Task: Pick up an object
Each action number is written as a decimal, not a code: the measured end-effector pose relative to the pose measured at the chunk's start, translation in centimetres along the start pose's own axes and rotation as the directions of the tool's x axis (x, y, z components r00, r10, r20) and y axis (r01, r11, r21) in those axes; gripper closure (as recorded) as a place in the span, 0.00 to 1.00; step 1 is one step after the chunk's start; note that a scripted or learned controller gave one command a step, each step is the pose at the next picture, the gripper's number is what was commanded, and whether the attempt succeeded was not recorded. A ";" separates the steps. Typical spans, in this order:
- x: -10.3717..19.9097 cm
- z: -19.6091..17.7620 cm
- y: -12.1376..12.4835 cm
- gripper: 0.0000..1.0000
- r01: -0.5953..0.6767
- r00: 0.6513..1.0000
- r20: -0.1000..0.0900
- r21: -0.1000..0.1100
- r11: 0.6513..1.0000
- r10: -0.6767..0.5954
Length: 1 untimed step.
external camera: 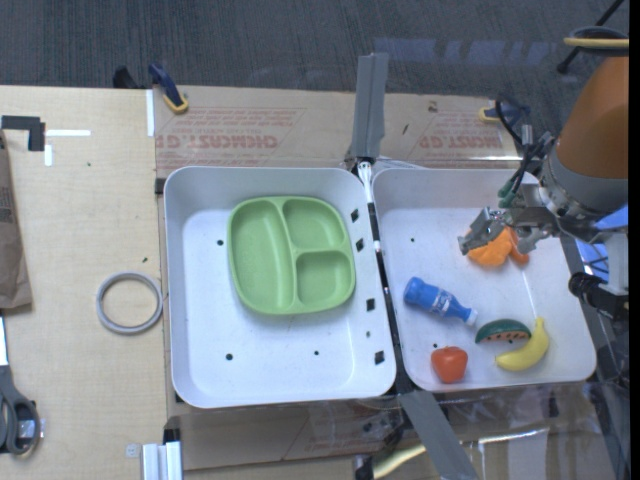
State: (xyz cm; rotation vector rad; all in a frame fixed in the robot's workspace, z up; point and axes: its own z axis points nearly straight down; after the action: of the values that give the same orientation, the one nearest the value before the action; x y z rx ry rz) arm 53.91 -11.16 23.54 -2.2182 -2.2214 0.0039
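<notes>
My gripper (488,234) hangs over the upper right part of the right bin (420,218), directly above an orange toy piece (494,254) that peeks out beneath it. The view does not tell whether the orange piece is touched or lifted. In the same bin, nearer the front, lie a blue bottle (438,301), a red tomato (450,364), a watermelon slice (503,331) and a yellow banana (527,348). The arm comes in from the right, its orange band (600,118) above the wrist.
The left bin (200,348) holds a green divided plate (293,254). On the bench to the left lie a grey tape ring (130,301) and scissors (15,423). A divider (372,258) separates the bins.
</notes>
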 end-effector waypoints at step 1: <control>-3.3 11.7 5.6 0.00 0.118 0.993 0.001 -0.003 0.993 -0.118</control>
State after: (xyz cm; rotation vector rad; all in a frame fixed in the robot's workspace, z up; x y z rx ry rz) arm 59.43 -14.45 11.87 -2.0841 -2.3510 0.0008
